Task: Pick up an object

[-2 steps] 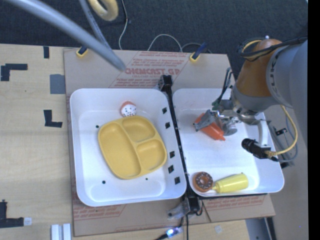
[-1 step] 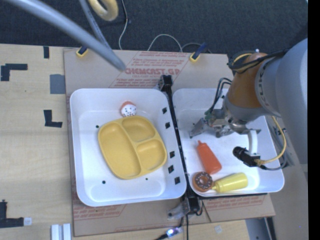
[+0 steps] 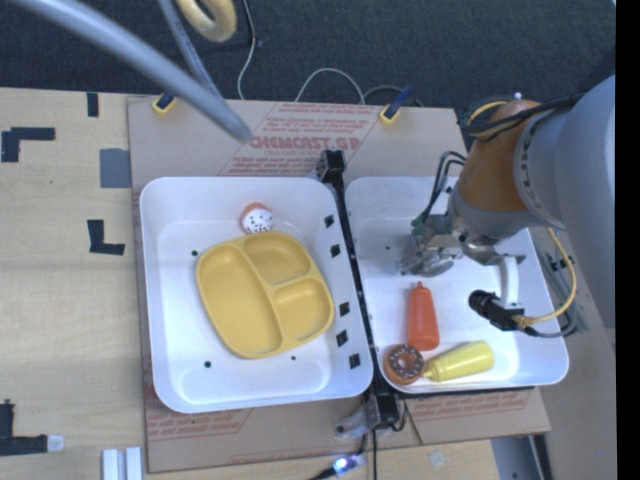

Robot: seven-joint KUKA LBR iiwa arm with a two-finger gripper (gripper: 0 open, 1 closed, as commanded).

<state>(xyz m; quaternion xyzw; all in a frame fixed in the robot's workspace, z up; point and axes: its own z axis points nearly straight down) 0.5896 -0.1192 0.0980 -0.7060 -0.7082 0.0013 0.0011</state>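
Bright even light, soft shadows, mild glare on white bins (image 3: 160, 298), slightly soft focus

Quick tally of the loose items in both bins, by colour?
Yellow: 2, the divided plate and the mustard bottle
Orange-red: 1, the ketchup bottle
Brown: 1, the donut
White, red-spotted: 1, the small ball
Total: 5

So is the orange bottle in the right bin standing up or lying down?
Lying down. The orange bottle rests flat on the floor of the right bin, cap pointing toward the far side, beside the yellow bottle.
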